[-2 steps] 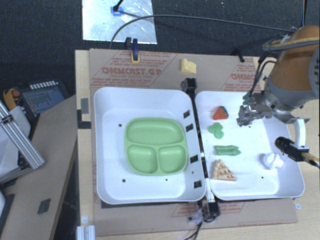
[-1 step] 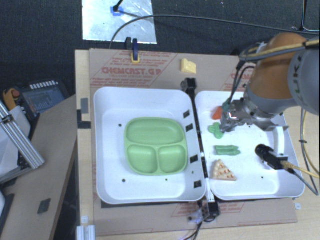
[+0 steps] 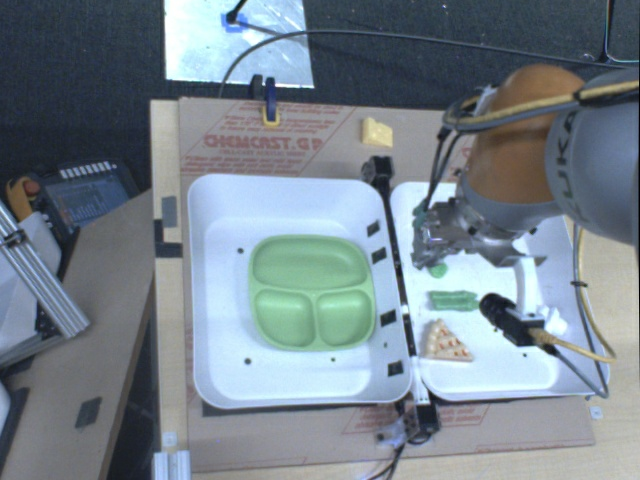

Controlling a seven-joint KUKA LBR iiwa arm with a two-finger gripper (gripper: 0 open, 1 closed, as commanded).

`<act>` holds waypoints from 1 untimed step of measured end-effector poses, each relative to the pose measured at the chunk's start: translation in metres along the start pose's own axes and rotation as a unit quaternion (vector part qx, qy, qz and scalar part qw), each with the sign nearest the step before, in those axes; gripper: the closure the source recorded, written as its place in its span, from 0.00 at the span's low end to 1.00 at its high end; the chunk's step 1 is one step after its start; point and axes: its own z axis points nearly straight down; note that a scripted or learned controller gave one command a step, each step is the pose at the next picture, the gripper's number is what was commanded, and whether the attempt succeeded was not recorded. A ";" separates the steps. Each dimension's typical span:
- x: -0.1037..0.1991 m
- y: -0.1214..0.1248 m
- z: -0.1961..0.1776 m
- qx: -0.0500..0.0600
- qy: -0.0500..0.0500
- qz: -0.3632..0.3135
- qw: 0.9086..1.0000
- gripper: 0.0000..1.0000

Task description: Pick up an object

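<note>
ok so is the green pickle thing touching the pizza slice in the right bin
Apart. In the camera view the green piece lies above the pizza slice in the right bin, with a strip of bare white bin floor plainly visible between them.

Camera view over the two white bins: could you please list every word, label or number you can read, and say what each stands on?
"CHEMCAST G P", red print, last letters uncertain, on the brown cardboard sheet behind the left white bin.
"KU", pale letters running sideways on the grey robot arm, cut off at the edge.
Red print on the cardboard's front edge: too blurred to read.
Grey handheld device with a screen at left: markings too small to read.
</note>
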 end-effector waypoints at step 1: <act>0.045 -0.007 0.008 0.001 0.000 0.000 1.000 1.00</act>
